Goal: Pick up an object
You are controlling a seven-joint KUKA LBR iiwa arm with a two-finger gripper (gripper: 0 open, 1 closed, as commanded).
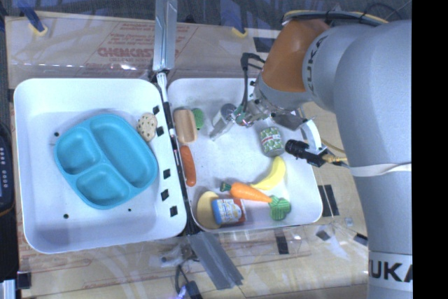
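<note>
Arm's hand [225, 121] over rt bin [308, 203], maybe empty

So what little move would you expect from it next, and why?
Probably a short drop straight down. The gripper hangs in the right bin over bare floor between the bread roll and the small can, with nothing seen between its fingers, so it would likely come up empty unless it shifts toward one.
</note>
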